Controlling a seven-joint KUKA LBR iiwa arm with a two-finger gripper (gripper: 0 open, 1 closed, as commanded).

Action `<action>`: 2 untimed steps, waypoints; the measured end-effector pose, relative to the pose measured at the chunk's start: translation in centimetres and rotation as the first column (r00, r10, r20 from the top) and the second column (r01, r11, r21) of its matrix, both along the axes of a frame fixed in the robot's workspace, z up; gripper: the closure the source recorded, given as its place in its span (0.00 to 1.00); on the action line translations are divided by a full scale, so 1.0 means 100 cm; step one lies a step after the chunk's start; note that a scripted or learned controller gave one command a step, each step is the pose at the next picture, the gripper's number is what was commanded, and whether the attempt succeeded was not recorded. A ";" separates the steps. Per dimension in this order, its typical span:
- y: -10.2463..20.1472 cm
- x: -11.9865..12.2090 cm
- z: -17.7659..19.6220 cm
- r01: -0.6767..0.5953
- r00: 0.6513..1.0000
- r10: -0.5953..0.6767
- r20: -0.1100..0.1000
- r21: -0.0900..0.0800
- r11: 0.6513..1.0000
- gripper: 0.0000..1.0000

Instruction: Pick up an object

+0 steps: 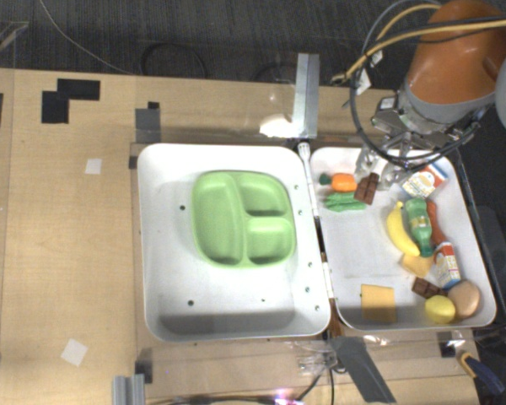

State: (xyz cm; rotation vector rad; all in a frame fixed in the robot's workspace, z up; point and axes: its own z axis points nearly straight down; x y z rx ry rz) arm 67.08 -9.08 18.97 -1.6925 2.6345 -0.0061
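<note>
My gripper (381,169) hangs over the back part of the right bin (354,251), under the orange wrist. Just below it lies a small brown bar (367,190), tilted, beside an orange carrot (343,181) and a green pea pod (344,202). To the gripper's right lies a white and orange carton (426,180). I see nothing held in the gripper. Its tips blend into the cables and the bin's back wall.
The right bin also holds a banana (399,230), a green bottle (417,218), a red sausage (433,218), a small bottle (445,265), a lemon (439,309), a brown egg-shaped thing (465,299) and a tan block (378,301). A green divided plate (240,218) lies in the left bin (164,294).
</note>
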 end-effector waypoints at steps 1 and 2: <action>-0.038 0.000 -0.008 -0.266 0.964 0.266 0.000 -0.003 0.964 1.00; -0.040 0.000 -0.016 -0.712 0.702 0.712 -0.003 -0.006 0.702 1.00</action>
